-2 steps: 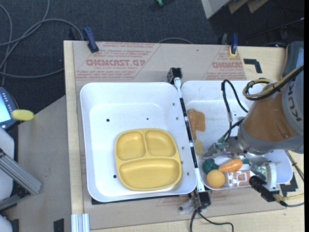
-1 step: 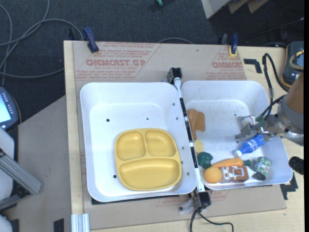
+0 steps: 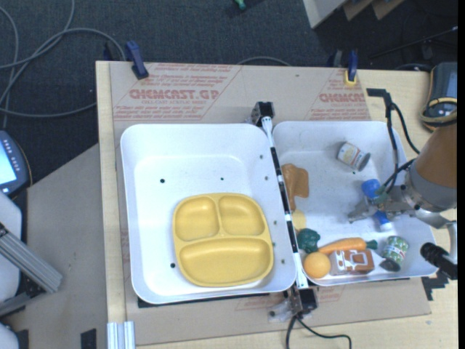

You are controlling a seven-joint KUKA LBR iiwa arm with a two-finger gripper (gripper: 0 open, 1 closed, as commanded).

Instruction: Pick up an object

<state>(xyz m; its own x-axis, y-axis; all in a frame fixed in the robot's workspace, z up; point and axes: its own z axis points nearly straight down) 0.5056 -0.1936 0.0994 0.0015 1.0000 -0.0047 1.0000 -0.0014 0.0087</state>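
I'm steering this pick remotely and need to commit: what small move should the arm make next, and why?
Probably a short drop straight down. The gripper hangs low in the right bin, next to a small blue object, and nothing shows between its fingers. The carrot, the orange and the small can lie farther off, so the blue object looks like the nearest target.
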